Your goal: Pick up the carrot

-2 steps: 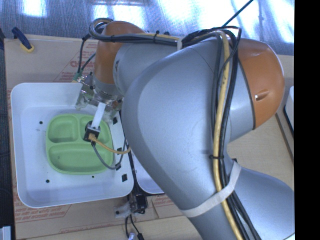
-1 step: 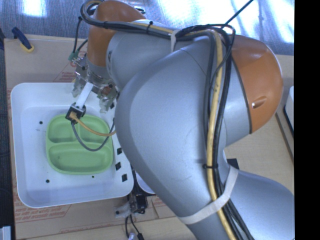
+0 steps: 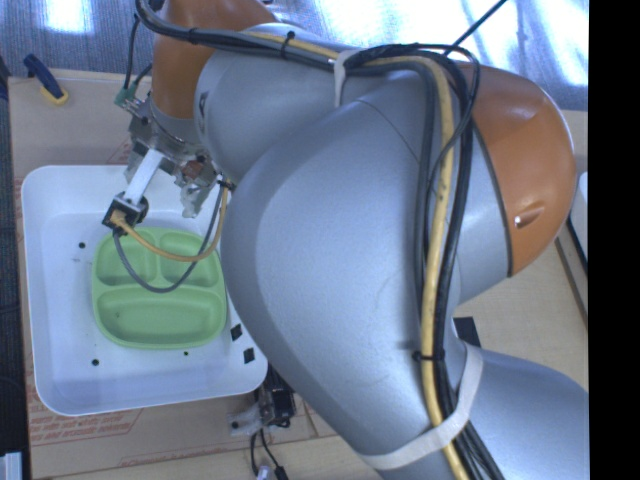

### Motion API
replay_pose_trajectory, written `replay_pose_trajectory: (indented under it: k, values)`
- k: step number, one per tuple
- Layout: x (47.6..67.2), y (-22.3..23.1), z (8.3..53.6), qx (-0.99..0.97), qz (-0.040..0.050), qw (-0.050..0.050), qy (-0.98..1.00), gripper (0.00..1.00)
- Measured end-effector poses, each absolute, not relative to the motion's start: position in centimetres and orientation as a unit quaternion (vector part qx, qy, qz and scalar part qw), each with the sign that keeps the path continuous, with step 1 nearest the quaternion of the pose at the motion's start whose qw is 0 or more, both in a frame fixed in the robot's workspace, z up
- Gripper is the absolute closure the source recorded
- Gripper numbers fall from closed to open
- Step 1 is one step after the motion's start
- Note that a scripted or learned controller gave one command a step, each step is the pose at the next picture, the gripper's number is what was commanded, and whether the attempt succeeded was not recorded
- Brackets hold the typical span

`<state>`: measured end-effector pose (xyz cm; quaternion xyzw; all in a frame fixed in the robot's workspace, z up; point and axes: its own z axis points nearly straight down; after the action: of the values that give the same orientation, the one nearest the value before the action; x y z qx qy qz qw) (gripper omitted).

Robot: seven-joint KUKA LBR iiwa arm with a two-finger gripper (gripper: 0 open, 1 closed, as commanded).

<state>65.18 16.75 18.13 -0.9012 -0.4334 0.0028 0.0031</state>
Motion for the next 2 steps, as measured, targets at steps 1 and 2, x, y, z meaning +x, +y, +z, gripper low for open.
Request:
replay_pose_trajectory:
  k: [1, 2]
  values:
    - [64.8, 16.6, 11.3, -0.928, 0.0088, 0.002, -0.372, 0.0]
    - [64.8, 16.1, 9.0, -0.923, 0.0075, 0.003, -0.384, 0.0]
